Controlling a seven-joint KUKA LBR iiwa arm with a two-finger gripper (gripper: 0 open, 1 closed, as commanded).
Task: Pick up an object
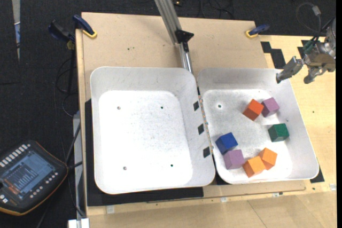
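Observation:
The right bin holds several small blocks. An orange block touches a purple block near the back. A green block lies toward the right wall. A blue block sits beside another purple block, and two orange blocks lie at the front. My gripper hovers high at the bin's back right corner, its two fingers spread apart and open, with nothing between them.
The left bin sits beside the right one. A slanted metal pole runs from the top down to the gap between the bins. Blue-and-yellow clamps grip the board's back corners. A teach pendant lies at lower left.

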